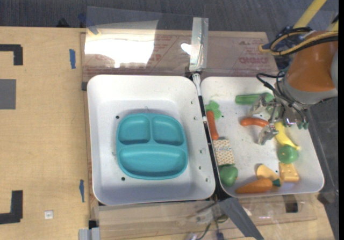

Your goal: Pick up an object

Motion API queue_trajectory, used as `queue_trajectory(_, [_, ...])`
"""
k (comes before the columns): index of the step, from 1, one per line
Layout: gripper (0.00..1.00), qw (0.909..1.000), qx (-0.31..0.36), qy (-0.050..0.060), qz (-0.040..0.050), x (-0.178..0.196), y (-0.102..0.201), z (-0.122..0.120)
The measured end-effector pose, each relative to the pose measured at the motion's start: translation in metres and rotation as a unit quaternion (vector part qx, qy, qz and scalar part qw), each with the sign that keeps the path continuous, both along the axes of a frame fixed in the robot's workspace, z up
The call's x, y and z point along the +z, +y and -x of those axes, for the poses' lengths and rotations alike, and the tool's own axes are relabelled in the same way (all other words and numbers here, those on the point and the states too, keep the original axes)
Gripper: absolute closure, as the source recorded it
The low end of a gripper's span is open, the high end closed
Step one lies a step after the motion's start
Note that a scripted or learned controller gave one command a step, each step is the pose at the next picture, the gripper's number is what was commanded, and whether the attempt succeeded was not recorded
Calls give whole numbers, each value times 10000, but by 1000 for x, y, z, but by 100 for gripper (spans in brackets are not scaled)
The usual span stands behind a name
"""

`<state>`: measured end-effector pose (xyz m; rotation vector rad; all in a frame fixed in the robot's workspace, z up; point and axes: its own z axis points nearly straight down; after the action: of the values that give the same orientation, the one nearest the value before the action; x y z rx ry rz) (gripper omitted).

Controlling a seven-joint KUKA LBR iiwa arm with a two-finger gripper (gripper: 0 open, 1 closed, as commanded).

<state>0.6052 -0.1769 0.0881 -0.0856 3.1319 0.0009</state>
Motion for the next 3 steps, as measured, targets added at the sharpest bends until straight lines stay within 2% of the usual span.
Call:
queue_trajectory(1, [0,9966,-826,-3,-4,0,42,-1])
queue_trajectory(2, [0,9861,-1659,-9,-7,1,70,11])
queue_trajectory(3, [0,9810,-1941,-13,11,1,74,14])
